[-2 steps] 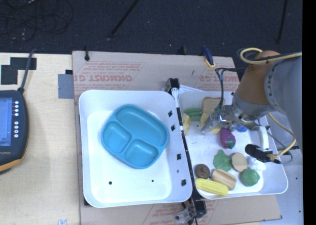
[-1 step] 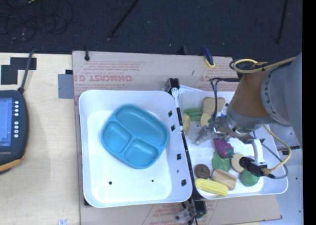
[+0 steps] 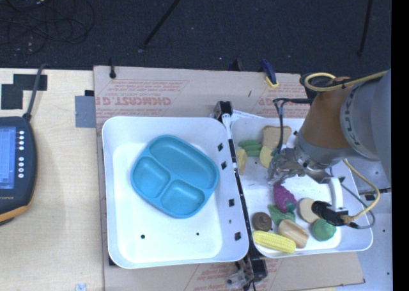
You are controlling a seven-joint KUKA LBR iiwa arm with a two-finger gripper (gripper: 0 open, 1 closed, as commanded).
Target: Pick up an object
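A wooden bench (image 3: 57, 232) holds two white bins. The left bin (image 3: 128, 245) carries a blue divided plate (image 3: 174, 175) with bare floor around it. In the crowded right bin (image 3: 361, 242), the gripper (image 3: 281, 171) hangs just above a purple toy eggplant (image 3: 284, 197); its opening cannot be told. Corn (image 3: 273, 241) lies along the near edge.

**Arm in from the right, wrist bent down**

The grey arm (image 3: 367, 117) comes in from the right edge, big and rounded up top. The orange band (image 3: 324, 125) above the wrist slopes down and to the left. Below it, the end effector (image 3: 281, 169) points downward, its dark metal parts bunched low. The finger tips are too cluttered to make out.
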